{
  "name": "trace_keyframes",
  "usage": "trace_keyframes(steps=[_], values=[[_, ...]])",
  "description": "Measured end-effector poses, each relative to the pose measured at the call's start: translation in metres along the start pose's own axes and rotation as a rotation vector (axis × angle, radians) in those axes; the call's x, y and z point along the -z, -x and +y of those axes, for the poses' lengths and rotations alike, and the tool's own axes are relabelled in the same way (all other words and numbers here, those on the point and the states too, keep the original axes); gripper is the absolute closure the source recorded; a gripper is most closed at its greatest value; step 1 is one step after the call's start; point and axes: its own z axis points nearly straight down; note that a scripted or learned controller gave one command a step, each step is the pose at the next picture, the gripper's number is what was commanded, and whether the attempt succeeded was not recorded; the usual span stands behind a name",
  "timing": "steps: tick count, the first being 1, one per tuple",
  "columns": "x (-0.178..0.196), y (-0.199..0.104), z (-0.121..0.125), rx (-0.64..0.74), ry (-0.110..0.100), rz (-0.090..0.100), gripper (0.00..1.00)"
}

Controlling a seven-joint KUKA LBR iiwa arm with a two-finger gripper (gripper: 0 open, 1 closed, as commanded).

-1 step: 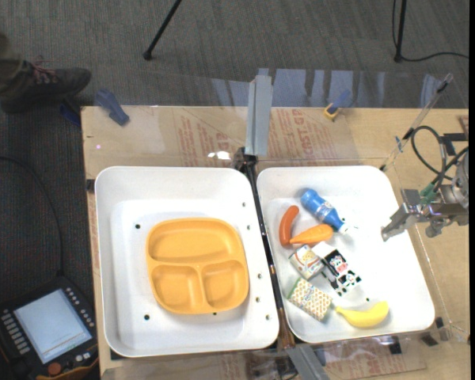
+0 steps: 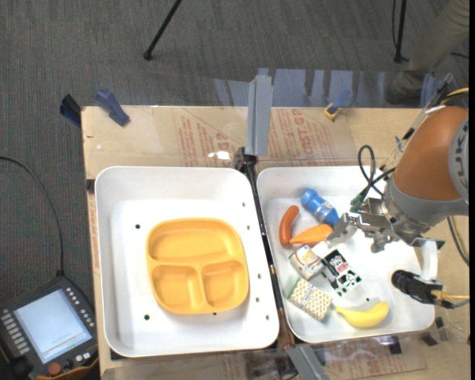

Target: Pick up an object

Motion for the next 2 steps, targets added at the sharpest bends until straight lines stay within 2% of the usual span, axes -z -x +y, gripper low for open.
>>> trace_keyframes(steps=[1, 2], values=[[-0.0776, -0.0202, 0.0215, 0.037, 0.001, 0.0, 0.0], [-0.0708, -0.0178, 0.0205, 0.03, -0.004, 0.001, 1.0]])
